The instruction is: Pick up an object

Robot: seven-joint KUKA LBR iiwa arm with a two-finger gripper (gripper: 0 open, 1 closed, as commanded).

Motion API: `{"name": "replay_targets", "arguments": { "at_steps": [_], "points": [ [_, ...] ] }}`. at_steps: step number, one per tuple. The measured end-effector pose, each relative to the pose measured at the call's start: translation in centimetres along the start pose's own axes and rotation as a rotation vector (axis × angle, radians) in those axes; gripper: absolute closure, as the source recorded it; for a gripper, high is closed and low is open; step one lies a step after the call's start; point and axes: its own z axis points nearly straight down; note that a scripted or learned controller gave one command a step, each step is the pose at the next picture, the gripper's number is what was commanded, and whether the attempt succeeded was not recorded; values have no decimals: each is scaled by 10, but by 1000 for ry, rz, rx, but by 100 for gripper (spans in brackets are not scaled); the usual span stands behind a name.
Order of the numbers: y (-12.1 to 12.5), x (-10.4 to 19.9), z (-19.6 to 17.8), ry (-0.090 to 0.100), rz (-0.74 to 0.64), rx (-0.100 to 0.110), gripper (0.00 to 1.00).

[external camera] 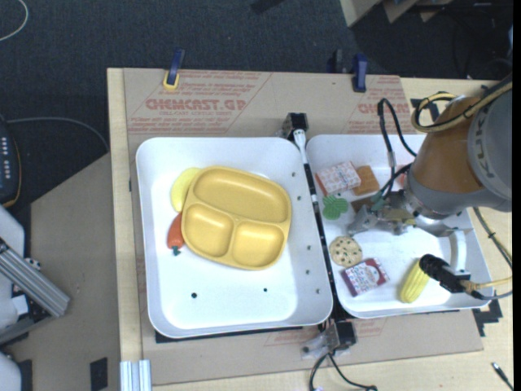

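Grey and orange, the arm reaches in from the right over the right bin. Its gripper hangs low in the middle of that bin; whether it is open or closed cannot be told, and nothing can be seen held in it.

Red print on the brown board under the bins reads "CHEMCAST GP".

A yellow divided tray fills the middle of the left bin, lying over a yellow piece and an orange carrot at its left edge.

The right bin holds a corn cob, a red packet, a pink-and-white box, a brown block, a cookie and a green piece just left of the gripper.
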Motion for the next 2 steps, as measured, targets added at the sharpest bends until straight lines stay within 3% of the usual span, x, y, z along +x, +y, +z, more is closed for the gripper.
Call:
{"name": "replay_targets", "arguments": {
  "at_steps": [1,2],
  "points": [
    [1,-1,-14,-2,2,-7,100],
    [4,1,-56,-4,-1,-10,100]
  ]
}}
